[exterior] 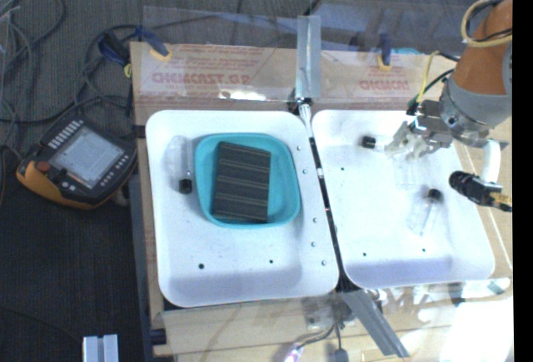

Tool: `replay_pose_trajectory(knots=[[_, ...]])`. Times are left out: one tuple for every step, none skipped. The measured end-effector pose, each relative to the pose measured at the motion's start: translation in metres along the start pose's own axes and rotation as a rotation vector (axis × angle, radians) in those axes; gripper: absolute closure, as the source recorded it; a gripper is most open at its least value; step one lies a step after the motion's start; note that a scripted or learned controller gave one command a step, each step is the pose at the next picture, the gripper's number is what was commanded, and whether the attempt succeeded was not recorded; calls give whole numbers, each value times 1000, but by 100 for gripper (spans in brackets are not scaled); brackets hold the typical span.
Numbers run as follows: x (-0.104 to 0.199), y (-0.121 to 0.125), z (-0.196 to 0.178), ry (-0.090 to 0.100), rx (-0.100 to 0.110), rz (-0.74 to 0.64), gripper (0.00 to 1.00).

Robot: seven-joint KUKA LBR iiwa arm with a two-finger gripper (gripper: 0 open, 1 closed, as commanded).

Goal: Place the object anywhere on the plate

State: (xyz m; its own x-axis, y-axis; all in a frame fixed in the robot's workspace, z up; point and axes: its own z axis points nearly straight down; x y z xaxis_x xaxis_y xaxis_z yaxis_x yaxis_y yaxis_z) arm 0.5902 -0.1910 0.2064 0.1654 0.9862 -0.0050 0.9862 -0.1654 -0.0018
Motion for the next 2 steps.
replay_pose_trajectory(knots=[[0,0,0,0,0,0,0],[-31,-62,-16,3,1,34,0]])
